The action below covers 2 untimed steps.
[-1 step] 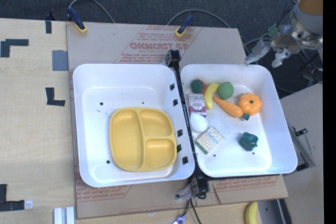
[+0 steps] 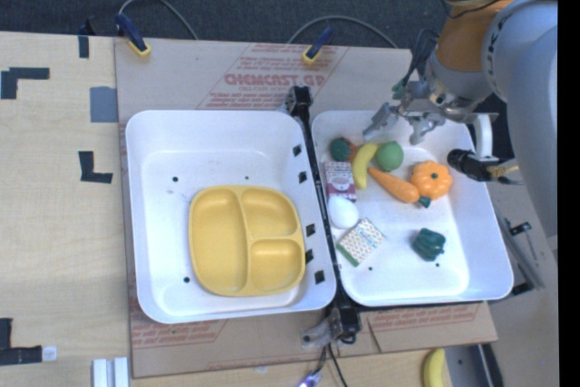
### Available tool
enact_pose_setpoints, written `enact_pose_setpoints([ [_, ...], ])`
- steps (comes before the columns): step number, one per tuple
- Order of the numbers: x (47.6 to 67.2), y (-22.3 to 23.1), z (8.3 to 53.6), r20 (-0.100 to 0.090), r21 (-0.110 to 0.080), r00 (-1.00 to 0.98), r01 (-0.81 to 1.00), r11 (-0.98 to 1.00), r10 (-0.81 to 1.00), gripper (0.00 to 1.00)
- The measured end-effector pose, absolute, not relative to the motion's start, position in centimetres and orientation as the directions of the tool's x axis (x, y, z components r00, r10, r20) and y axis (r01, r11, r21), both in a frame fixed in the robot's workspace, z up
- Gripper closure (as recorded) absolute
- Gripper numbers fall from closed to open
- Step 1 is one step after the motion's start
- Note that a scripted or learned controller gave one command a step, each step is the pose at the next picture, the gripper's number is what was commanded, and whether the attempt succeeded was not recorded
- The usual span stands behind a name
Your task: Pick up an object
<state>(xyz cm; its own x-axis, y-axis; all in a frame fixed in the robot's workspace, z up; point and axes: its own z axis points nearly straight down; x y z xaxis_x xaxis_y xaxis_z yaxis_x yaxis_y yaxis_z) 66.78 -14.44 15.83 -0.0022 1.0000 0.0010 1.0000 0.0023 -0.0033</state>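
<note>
Two bins (image 2: 145, 195) of smooth, glossy white plastic, yellow tray (image 2: 245, 240) at frame centre-left looked matt plastic, bench top (image 2: 45, 195) at left showed pale wood grain, brown cardboard sheet (image 2: 263, 77) under bins appeared matt, arm (image 2: 526, 41) at upper right looked smooth grey.

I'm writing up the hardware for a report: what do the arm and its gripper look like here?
The arm is a thick, rounded grey body with a glossy orange band above the wrist. Black cables loop over the top of that band. At its end sits a small gripper of bare grey metal with two thin fingers, above the right bin.
</note>
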Motion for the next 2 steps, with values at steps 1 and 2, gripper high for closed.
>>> enact_pose_setpoints([
  [1, 66.85, -9.84, 8.55, -0.002, -0.001, -0.002, 1.0, 0.002, 1.0, 0.0],
  [2, 66.88, -10.5, 8.56, -0.002, 0.001, -0.002, 1.0, 0.002, 1.0, 0.0],
])
